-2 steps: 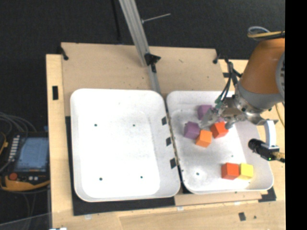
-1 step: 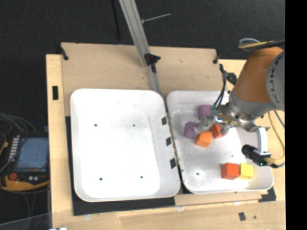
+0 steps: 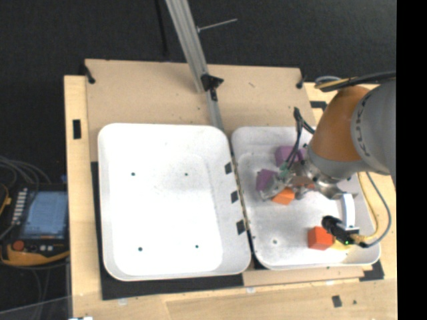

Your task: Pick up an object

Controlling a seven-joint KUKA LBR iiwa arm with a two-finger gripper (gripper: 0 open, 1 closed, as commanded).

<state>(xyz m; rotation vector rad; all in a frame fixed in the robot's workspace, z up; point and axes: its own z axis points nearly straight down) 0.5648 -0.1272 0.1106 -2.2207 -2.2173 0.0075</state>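
Even overhead light, soft focus, white bins (image 3: 163, 199) nearly glaring

Bench (image 3: 77, 179): bears two bins side by side, touching along their inner edges. Left bin (image 3: 167, 199): beside the right bin, nearer the handheld unit. Right bin (image 3: 267, 245): holds four small objects. Two blocks (image 3: 267, 178) (image 3: 285, 155) lie in its rear half, close together. Third block (image 3: 285, 196) lies just in front of them, near the bin's middle. Fourth block (image 3: 319, 238) sits well apart, toward the front right corner. Arm (image 3: 347, 135): reaches in over the right bin from the right. Gripper (image 3: 291, 179): among the three clustered blocks. Metal rail (image 3: 189, 35): behind the bins, slanting to their junction. Handheld unit (image 3: 40, 219): left of the bench.
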